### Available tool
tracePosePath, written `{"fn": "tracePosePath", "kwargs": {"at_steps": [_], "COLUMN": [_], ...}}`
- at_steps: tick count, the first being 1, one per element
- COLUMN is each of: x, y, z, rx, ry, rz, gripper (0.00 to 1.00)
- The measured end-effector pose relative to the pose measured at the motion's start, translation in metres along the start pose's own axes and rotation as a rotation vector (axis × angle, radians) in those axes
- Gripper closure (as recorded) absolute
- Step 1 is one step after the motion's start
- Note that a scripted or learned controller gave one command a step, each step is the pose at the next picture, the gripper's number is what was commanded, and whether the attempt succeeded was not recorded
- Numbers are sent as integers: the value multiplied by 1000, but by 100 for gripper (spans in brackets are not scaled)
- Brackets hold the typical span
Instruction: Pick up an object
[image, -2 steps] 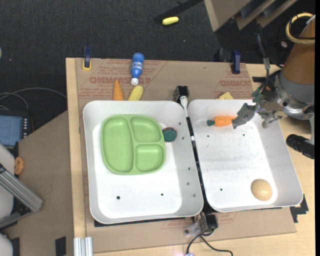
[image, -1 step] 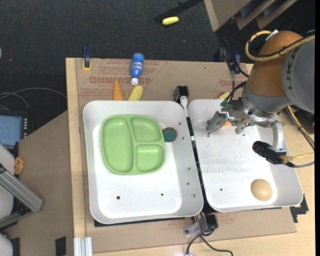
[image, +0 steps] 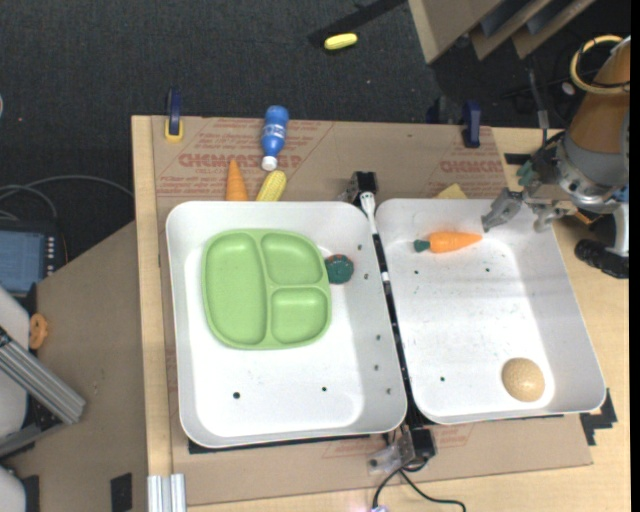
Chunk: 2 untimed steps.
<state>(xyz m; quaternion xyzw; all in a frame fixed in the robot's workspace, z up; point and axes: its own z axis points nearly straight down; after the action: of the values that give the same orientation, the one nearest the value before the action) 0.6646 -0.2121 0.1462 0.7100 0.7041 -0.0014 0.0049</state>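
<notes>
Just beside the gripper (image: 516, 208), state unclear, lies a small orange carrot (image: 450, 241)

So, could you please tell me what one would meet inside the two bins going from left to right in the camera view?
Green divided plate → small dark teal object → toy carrot → tan ball. The carrot and ball lie in the right bin; the plate and teal object lie in the left bin.

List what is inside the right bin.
In the right bin: a toy carrot near its far edge and a tan ball at the near right corner. Nothing hides its floor.
</notes>
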Motion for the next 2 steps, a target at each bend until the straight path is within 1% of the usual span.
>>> {"fn": "tracePosePath", "kwargs": {"at_steps": [1, 2], "x": [29, 104], "y": [4, -19], "z": [45, 52], "rx": [-6, -4], "ry": [4, -1], "rz": [-9, -10], "gripper": [0, 0]}}
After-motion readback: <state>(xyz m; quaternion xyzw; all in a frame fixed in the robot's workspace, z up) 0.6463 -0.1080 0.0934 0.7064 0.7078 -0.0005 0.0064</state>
